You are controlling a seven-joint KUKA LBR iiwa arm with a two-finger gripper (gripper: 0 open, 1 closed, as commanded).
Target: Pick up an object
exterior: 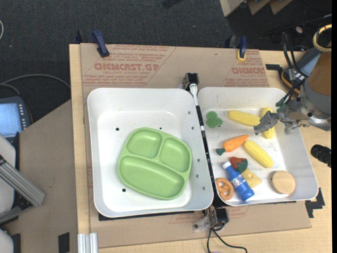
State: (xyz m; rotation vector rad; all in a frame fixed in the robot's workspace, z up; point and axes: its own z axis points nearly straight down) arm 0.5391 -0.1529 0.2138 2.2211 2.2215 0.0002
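Observation:
The right bin (303,157) holds several toy foods. A yellow banana-like piece (243,118) and a green leafy piece (213,120) lie at its far side. An orange carrot (235,143) and a yellow corn cob (258,153) sit in the middle. Toward the front are a blue bottle (240,182), a red and green piece (239,163), a pretzel (223,188) and a tan round disc (283,182). My gripper (269,122) hangs over the far right part of this bin, right above a small yellow piece (269,132) that it partly hides.
The left bin (102,141) holds a green divided plate (155,163). A black divider with clamps (198,117) runs between the bins. The arm's grey body (318,96) covers the right bin's far right corner. Blue clamps (100,44) pin the cardboard base.

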